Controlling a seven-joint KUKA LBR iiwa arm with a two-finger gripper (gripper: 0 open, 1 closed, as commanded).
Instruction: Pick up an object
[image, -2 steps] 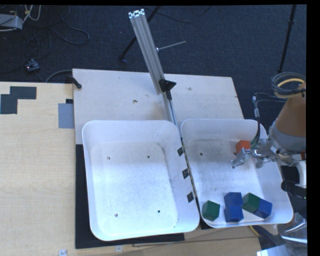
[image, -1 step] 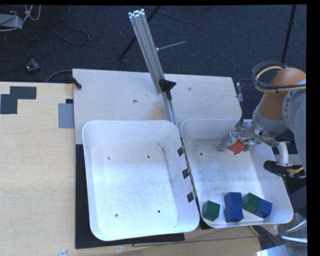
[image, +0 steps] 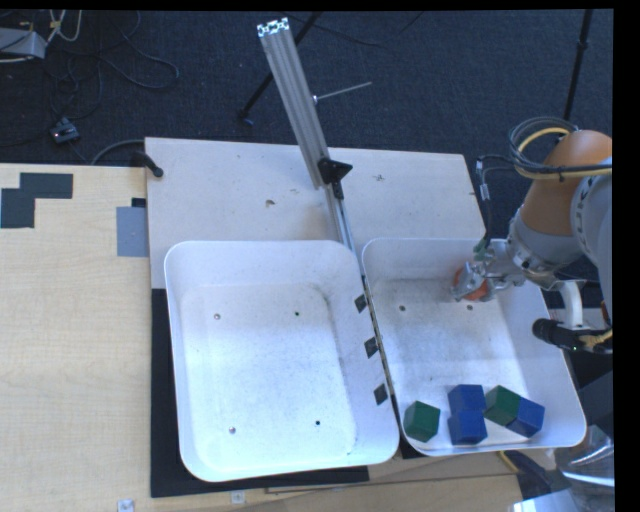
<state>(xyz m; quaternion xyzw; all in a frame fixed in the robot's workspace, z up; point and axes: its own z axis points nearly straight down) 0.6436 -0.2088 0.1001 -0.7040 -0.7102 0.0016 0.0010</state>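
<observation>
- Camera view, background: dark carpeted floor (image: 180, 90) across the top, with loose cables (image: 60, 60) at 11 o'clock and a tripod leg at 1 o'clock.
- Bench: pale wooden top (image: 70, 330) on the left, bearing grey patches (image: 130, 230) near its upper part; a white board (image: 240, 190) lies behind the bins.
- Aluminium rail (image: 300, 110): slants from 12 o'clock down to the seam between the bins, with a black bracket (image: 333, 172) part-way along.
- Left bin (image: 190, 400): shallow, white, at centre; a few small dark specks on its floor.
- Right bin (image: 560, 400): shallow, white, touching the left bin along the seam, which bears black clips (image: 371, 346).
- Task items, all in the right bin's 6 o'clock corner: green block (image: 423, 419), apart to the left; blue block (image: 466, 413), just beside a second green block (image: 501, 404); small blue block (image: 528, 416) touching that one's right.
- Arm (image: 560, 210): grey with an orange band, entering from 3 o'clock.
- Gripper (image: 472, 284): low over the right bin's 12 o'clock part, well apart from the blocks; something reddish-orange shows at its tip. Cannot tell the jaws' spread or whether anything is held.
</observation>
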